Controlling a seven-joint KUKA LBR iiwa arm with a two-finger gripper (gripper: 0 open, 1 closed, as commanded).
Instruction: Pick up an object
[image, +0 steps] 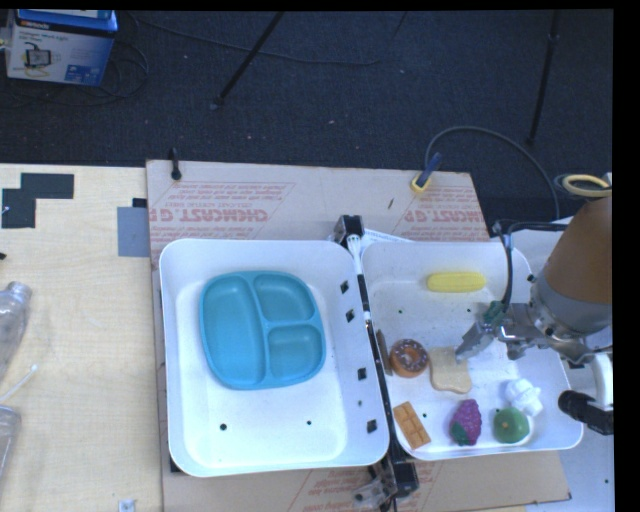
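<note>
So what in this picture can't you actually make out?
- Whether the gripper above the toast slice is open or shut: too small and blurred in the camera view.
- The white item beside the green fruit: too blurred to identify.
- The clear plastic bottle: cut off by the left edge.

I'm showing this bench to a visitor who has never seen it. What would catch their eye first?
Probably the bright blue divided tray, alone in the left bin. Next, the cluster of toy food in the right bin: a yellow corn cob near the back, a donut and toast slice mid-bin, purple grapes at the front. The gripper hangs just above the toast.
</note>
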